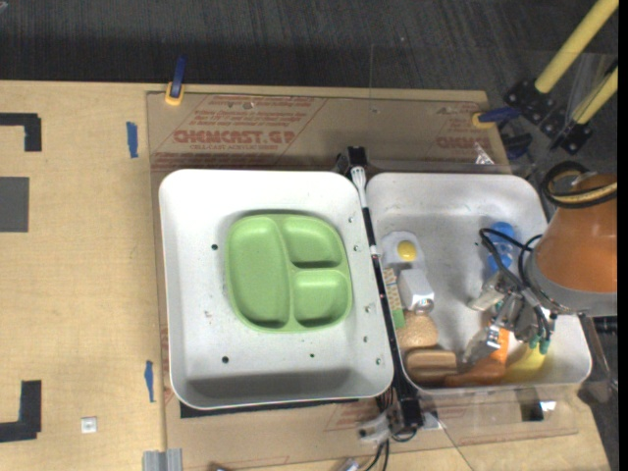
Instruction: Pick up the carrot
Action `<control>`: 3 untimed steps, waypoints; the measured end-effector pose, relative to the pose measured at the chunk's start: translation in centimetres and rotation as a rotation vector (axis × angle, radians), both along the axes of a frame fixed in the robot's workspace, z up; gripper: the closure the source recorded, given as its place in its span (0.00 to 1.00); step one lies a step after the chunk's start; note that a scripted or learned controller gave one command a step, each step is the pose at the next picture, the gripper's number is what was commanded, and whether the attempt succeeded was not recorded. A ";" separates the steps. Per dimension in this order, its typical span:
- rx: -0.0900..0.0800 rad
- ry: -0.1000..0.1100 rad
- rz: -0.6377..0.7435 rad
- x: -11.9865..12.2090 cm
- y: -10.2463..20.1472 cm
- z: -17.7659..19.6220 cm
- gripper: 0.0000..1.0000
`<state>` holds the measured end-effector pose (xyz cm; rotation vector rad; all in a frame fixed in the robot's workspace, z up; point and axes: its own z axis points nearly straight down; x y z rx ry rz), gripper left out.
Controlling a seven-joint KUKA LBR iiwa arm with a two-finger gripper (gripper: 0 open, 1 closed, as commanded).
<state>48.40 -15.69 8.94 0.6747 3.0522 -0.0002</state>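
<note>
Counter [78,292] of pale wood carries two white bins. Left bin [186,292], at the frame's centre, holds a green divided plate [289,270]. Right bin [451,199] holds a jumble: bread-like pieces [424,346] at lower left, a yellow piece [404,252], and the orange carrot [496,346] at the lower right. Pincer [502,334] sits low over the carrot; whether its jaws are wide or narrow I cannot tell.

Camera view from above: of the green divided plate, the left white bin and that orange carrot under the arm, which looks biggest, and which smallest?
Largest to smallest, as they look:
1. left white bin
2. green divided plate, lying inside that bin
3. carrot, a small orange piece in the right bin, partly covered by the gripper, so its full size is unsure
</note>
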 end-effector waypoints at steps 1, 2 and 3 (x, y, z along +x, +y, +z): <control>-0.002 -0.001 0.024 0.1 2.4 0.0 0.00; -0.001 -0.002 0.000 0.1 5.6 0.0 0.00; -0.007 -0.006 0.284 0.1 4.5 0.0 0.00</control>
